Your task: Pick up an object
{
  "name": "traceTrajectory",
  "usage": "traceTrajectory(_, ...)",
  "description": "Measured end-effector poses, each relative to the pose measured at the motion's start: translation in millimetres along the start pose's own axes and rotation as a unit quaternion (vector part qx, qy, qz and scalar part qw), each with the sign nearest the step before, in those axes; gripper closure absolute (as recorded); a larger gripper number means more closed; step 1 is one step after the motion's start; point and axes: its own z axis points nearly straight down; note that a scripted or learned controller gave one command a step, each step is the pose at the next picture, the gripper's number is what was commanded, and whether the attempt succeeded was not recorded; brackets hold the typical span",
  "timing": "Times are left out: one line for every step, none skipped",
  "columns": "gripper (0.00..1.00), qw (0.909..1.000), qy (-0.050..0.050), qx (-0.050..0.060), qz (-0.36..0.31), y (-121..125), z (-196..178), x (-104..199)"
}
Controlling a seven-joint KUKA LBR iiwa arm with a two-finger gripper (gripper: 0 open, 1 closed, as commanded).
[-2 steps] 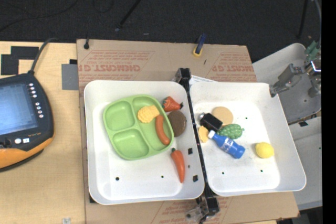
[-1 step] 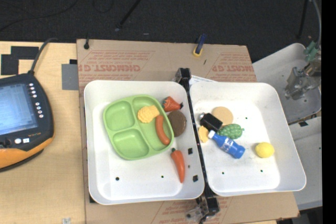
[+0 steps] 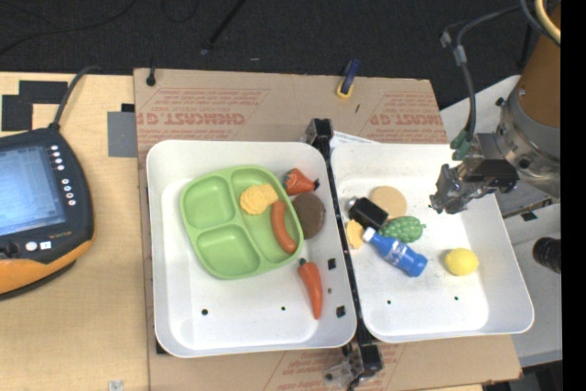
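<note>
Overhead, the gripper (image 3: 449,197) hung above the right bin (image 3: 499,311), near its far right side, dark against the white floor, and how wide it stood could not be made out; nothing showed in its grasp. Below and to its left lay a tan disc (image 3: 388,200), a black block (image 3: 368,213), a green bumpy toy (image 3: 404,228) and a blue bottle (image 3: 399,255), bunched together, with a yellow lemon (image 3: 461,262) apart to the right. In the left bin (image 3: 183,325) a green divided tray (image 3: 224,224) held a corn piece (image 3: 257,198) and a sausage (image 3: 283,227); a brown round piece (image 3: 309,214) sat beside the tray, a carrot (image 3: 312,287) nearer.
</note>
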Motion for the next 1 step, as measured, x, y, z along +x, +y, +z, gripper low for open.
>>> traceTrajectory(1.0, 1.0, 0.0, -0.005, -0.002, 6.9, -22.1, 75.1)
